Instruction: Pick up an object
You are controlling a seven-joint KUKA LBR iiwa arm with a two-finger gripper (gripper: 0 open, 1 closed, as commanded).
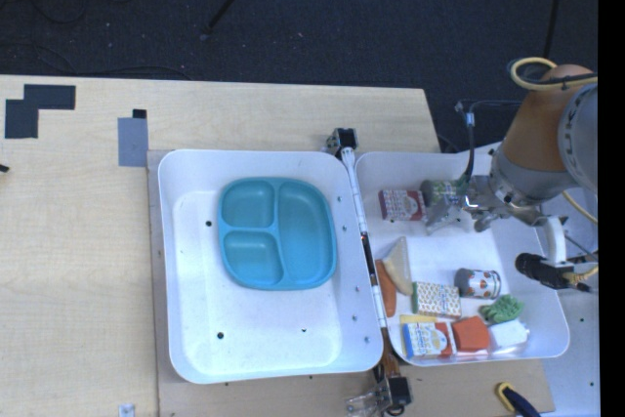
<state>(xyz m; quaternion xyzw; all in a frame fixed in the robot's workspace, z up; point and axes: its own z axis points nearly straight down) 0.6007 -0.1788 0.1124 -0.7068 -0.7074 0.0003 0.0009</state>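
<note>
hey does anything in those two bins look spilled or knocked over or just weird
Nothing looks spilled or broken. The blue divided plate lies flat in the left bin. The right bin holds a loose jumble of small items, including a can lying on its side.

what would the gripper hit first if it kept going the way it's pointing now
The gripper points toward the left side of the right bin, low over the floor. The first thing in that line looks like the small red and white packet just beyond it. Height is hard to judge from above, so it might pass over it.
</note>
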